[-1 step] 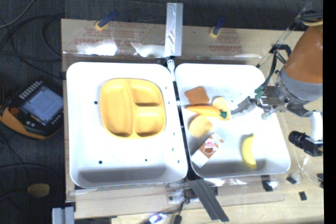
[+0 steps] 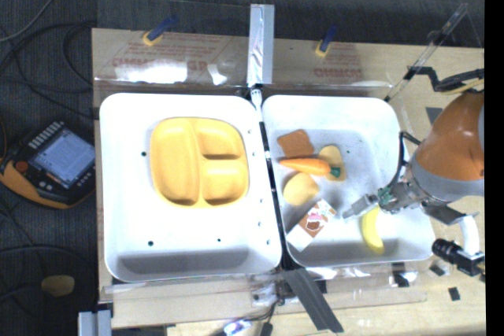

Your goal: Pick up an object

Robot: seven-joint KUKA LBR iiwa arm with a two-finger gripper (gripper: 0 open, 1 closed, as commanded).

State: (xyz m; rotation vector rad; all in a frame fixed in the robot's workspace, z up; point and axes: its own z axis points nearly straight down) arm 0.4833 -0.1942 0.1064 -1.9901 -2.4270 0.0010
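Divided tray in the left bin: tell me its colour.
Yellow tray, plain, clearest in the camera view.

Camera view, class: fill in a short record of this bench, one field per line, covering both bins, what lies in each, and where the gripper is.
left bin: holds a yellow divided tray
right bin: holds toast, carrot, banana, a small card and two pale yellow pieces
gripper: low in the right bin, just above the banana
fingers: too small to tell if open or shut
held: nothing seen between the fingers
arm: enters from the right
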